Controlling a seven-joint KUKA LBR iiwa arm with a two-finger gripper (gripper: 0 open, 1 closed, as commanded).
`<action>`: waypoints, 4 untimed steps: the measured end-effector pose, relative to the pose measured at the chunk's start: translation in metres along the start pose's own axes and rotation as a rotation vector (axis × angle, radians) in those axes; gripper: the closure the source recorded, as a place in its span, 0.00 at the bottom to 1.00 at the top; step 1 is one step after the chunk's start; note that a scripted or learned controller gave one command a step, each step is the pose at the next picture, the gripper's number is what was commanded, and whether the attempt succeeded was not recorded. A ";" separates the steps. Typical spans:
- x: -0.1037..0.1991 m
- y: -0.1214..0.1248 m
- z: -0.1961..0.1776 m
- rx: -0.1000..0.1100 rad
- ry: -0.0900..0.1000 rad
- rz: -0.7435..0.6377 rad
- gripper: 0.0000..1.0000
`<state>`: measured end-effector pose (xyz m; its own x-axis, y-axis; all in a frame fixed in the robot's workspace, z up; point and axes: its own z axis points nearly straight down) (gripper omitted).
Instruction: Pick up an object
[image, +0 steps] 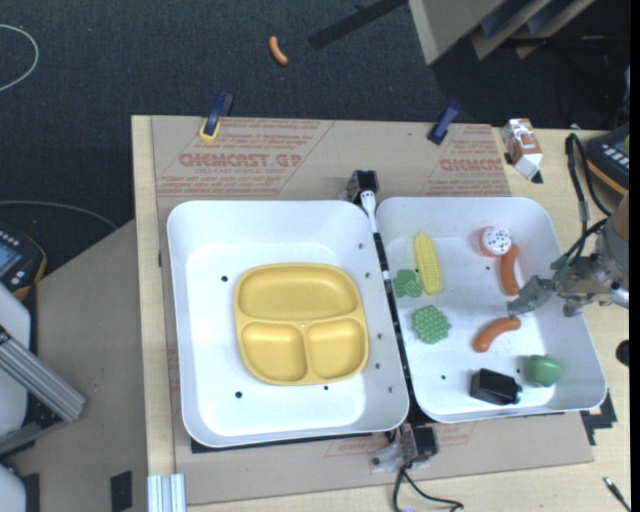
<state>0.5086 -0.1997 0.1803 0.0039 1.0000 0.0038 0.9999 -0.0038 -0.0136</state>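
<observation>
Scene was evenly lit from overhead, fairly bright. White bins (190, 300) were near blown out, little surface detail. Soft short shadows sat under the yellow tray (300, 322). The dark floor (100, 60) stayed dim and grainy. Overall slightly soft, low-res; claw (535, 297) was blurred. No obvious edge distortion.
</observation>
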 end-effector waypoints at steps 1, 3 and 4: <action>0.000 0.003 -0.007 -0.013 -0.004 -0.004 0.00; -0.007 0.003 0.092 -0.016 0.003 -0.004 0.00; -0.008 0.005 0.077 -0.025 -0.002 -0.005 1.00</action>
<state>0.5126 -0.2073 0.1028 -0.0015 1.0000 0.0015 0.9999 0.0015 0.0116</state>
